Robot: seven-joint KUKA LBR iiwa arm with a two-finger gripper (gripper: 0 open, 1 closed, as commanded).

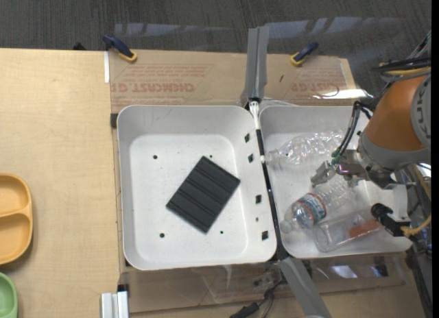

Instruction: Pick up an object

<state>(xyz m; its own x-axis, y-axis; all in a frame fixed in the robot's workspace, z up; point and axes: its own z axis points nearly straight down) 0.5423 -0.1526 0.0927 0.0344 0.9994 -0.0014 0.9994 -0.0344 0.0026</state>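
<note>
Two white bins side by side on the bench: in the left bin (137, 193), a black ribbed pad (204, 194) lying flat and askew near the middle; in the right bin (302, 119), a crumpled clear plastic bottle (306, 148) toward the far left corner, a clear bottle with a blue label (317, 208) on its side near the front edge, and a clear tube with a red tip (346, 231) beside it. Gripper (337, 170) low over the right bin's middle, just above the labelled bottle; cannot tell whether apart, together or clamped on anything. At the bench's left edge, an orange tray (12, 218) and a green dish (5, 296).
</note>
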